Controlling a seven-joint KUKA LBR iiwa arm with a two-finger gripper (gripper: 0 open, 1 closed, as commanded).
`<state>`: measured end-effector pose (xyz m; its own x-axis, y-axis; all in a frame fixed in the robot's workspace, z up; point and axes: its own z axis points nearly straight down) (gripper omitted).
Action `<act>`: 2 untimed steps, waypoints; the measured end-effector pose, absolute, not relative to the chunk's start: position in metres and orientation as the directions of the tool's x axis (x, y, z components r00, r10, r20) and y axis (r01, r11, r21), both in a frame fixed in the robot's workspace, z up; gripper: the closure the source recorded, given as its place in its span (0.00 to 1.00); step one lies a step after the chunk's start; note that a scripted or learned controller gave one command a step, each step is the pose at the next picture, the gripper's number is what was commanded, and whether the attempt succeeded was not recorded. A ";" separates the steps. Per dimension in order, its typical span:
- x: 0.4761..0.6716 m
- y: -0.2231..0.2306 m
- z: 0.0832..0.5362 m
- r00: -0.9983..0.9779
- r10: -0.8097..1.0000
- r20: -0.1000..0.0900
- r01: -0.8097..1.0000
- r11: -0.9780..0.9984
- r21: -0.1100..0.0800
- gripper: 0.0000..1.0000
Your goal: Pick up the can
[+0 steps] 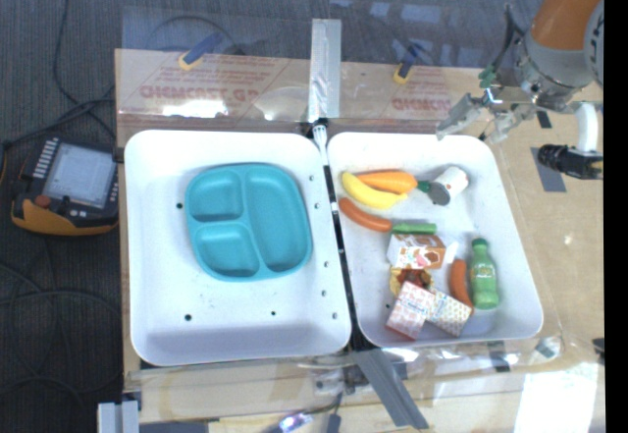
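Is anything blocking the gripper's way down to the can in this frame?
Nothing visible does. The gripper hangs above the right bin's far rim, and the can lies on its side just below it, top exposed. The carrot touches its left side only.

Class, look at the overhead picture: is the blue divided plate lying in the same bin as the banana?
No. The blue divided plate lies in the left bin, while the banana lies in the right bin.

Clear: right bin's (510, 225) far-right corner, beside the can (450, 183).
Blocked: carrot (390, 182) and banana (365, 191) crowd the can's left.
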<state>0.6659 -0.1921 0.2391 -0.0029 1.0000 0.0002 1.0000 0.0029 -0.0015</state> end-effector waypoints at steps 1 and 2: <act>0.668 -0.211 0.136 0.120 0.993 -0.004 0.993 -0.120 -0.004 0.00; 0.655 -0.203 0.098 0.410 0.912 0.009 0.912 -0.410 -0.001 0.00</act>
